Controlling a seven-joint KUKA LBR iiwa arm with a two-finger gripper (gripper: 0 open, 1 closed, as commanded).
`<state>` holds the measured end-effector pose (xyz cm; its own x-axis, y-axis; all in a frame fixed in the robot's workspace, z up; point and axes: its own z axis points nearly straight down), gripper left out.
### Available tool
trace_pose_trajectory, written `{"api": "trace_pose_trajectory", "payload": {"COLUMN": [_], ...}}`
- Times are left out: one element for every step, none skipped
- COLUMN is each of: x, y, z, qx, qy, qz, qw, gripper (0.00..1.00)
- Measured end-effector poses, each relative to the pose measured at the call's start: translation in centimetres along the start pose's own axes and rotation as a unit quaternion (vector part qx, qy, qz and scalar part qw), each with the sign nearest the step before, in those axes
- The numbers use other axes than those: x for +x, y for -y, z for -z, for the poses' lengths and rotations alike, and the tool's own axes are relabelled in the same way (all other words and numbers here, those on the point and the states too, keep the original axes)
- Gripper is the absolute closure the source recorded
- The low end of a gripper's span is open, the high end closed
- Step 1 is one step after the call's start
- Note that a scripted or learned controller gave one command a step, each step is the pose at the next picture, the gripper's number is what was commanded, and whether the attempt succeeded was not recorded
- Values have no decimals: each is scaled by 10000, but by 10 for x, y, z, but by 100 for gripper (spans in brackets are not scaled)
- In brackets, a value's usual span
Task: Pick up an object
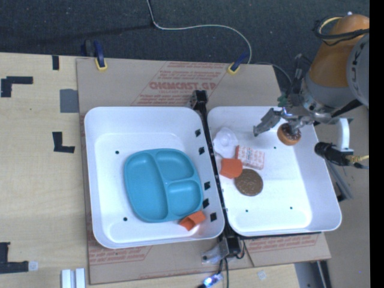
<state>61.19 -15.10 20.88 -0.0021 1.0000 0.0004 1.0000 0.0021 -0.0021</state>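
Orange and brown, a small round object [290, 136] sits right at the tip of the gripper [281, 125], at the far right side of the right bin [312, 209]. One grey finger angles out toward the bin's middle, but the view is too small and oblique to say how far apart the fingers stand, or whether the round object is between them or merely touching the far side of the gripper; it cannot be told.

The other candidates lie toward the bin's centre, down and to the left of the gripper: a clear crumpled plastic piece [225, 140] nearest the divider, a red-patterned packet [250, 156] just beside it, an orange block [231, 168] touching the packet's lower corner, and a brown disc [249, 183] close below. Well apart, in the left bin [99, 179], rest a blue divided plate [162, 183] and a small orange piece [192, 221] at its lower corner.

The likely risk is a glancing contact: if the round object sits off to one side of the fingers, closing would nudge it toward the bin wall instead of trapping it, and a round shape may roll away. Being close to the wall also leaves little room for the outer finger, which could catch the rim. A lift begun on a shallow pinch would probably drop it.
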Motion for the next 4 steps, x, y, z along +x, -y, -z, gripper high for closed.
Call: {"api": "trace_pose_trajectory", "payload": {"x": [-7,-14,-15,-15], "y": [-4,-2,-5,-8], "z": [-47,-109,-118,-105], "qx": [10,20,-28,-93], "qy": [8,7,13,31], "qz": [-5,-8,-2,5], "qw": [10000,10000,10000,10000], "gripper": [0,0,0,100]}}
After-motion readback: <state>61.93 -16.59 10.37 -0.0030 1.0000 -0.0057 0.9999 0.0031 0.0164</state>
